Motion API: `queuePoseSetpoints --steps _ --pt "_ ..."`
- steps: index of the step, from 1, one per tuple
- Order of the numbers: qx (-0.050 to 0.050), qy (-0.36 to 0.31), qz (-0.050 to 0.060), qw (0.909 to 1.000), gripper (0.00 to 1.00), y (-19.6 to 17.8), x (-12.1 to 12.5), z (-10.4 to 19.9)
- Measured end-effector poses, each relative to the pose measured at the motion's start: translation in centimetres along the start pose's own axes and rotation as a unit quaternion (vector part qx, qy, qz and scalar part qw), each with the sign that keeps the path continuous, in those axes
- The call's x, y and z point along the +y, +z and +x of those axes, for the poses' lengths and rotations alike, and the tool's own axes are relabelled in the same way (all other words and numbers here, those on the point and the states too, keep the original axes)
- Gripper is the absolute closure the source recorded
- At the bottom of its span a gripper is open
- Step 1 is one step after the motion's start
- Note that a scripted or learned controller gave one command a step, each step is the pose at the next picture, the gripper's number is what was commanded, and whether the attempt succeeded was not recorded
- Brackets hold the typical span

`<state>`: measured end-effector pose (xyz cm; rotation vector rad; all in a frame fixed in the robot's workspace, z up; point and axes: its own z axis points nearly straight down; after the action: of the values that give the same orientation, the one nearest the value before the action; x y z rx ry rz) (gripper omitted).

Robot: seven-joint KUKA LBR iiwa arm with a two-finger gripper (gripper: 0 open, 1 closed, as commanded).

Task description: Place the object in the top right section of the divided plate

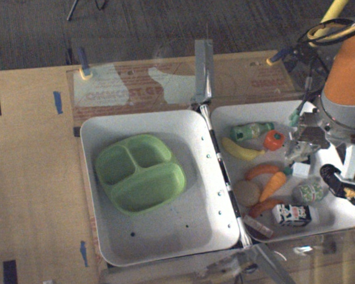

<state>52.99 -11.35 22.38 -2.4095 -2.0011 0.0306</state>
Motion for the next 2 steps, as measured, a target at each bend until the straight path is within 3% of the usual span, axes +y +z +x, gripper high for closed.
queuePoseSetpoints --steps 1,2 --pt "0.003 0.052 -0.008 0.9986 1.00 -15.28 0.59 6.30" --pt "0.003 0.052 -0.008 0.9986 0.00 -15.25 0.58 6.31"
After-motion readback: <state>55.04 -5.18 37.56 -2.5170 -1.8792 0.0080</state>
